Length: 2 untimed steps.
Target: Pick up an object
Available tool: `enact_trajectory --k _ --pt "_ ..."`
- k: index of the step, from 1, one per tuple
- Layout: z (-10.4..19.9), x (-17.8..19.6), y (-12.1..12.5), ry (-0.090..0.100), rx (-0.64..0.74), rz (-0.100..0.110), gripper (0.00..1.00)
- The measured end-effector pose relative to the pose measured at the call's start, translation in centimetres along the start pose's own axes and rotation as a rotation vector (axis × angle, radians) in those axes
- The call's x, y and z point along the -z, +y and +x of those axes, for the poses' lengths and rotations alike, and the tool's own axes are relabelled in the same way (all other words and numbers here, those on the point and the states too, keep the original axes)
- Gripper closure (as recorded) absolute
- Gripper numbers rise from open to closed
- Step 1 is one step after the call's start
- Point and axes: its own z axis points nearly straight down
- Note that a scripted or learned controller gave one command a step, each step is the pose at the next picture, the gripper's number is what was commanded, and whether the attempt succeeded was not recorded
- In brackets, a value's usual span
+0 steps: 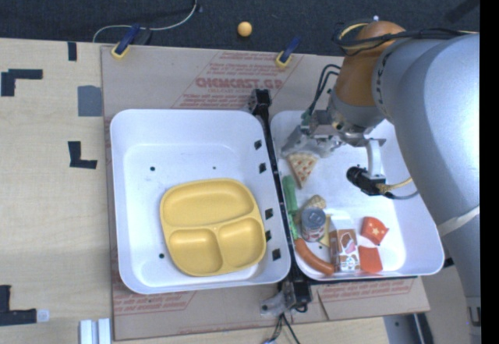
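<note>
Two shallow white bins sit side by side on the table, and everything here is placed from the pincer (313, 140), which hangs over the far left corner of the right bin (413, 237).

Well to the left of the pincer, and nearer the view's bottom edge, the left bin (125, 140) holds one yellow divided plate (212, 225) with three compartments. The plate lies flat, well apart from the pincer.

Just left of the pincer and below it in the view, one green stick (290, 198) lies along the right bin's left wall, its length running from far to near.

One pizza slice (302, 168) lies in the right bin directly under the pincer's near side, very close to it; contact cannot be judged. Its long axis runs from far to near, with the wide crust end toward the pincer and the tip pointing away, toward the view's bottom edge. Whether the pincer is spread or pressed together cannot be told, and nothing shows as gripped in it.

Farther from the pincer, toward the near edge, lie one tan lump (316, 202), one can (313, 220) standing upright just beyond it, and one sausage (312, 258) lying aslant by the near wall. Right of these, one brown packet (345, 249) and two red pieces (374, 229) lie well apart from the pincer.

One grey arm (437, 101) reaches in behind the pincer from the right.
</note>
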Motion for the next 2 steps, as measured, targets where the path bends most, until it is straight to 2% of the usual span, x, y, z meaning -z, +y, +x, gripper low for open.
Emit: enact_trajectory --k 2 --pt "0.43 0.01 -1.87 -0.001 -0.003 0.003 0.0"
